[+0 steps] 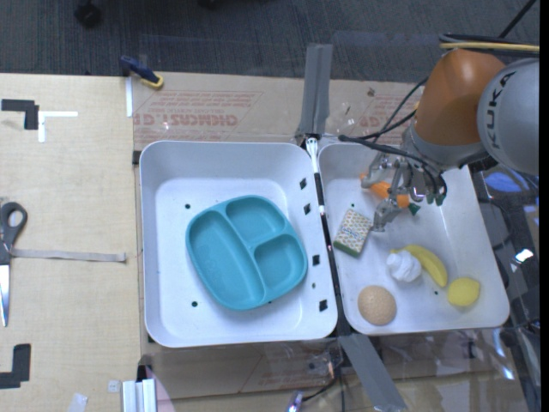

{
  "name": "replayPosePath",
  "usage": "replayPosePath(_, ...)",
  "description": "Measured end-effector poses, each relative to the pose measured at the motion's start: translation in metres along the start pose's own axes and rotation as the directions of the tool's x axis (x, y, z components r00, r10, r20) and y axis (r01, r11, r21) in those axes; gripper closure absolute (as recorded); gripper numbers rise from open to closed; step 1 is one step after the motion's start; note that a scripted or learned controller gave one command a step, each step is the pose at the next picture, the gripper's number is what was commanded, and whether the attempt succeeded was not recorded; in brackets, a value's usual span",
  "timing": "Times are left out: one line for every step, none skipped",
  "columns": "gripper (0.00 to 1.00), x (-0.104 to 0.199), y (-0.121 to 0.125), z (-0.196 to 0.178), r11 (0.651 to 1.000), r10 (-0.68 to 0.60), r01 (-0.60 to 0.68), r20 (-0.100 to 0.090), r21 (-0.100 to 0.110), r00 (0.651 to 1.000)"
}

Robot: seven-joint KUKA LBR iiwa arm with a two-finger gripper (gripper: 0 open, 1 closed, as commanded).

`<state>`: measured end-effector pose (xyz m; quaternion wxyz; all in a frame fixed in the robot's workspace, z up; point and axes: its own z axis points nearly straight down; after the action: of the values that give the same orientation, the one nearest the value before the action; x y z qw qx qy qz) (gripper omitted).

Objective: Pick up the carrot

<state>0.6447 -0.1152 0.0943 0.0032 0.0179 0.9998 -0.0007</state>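
Note:
The carrot is a small orange piece in the right bin, near its back wall. Its orange shows on both sides of the gripper's metal parts. My gripper hangs right over it, reaching in from the right under the orange wrist band, and hides much of the carrot. Whether the carrot rests on the bin floor or is lifted I cannot tell.
The right bin also holds a green-edged sponge, a white lump, a banana, a lemon and a tan egg-shaped ball. In the left bin lies a teal divided plate. Scissors lie on the bench at far left.

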Motion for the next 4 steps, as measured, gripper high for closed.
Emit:
replayPosePath(1.00,-0.002,0.000,-0.012,1.000,-0.002,0.002,0.007,0.002,1.000)
replayPosePath(1.00,0.006,0.005,-0.092,1.000,0.004,-0.004,0.001,0.000,1.000)
replayPosePath(1.00,0.072,0.016,-0.019,0.990,-0.140,0.140,-0.002,-0.002,0.990)
replayPosePath(1.00,-0.017,-0.027,-0.006,0.991,-0.135,0.135,0.000,-0.001,0.991)
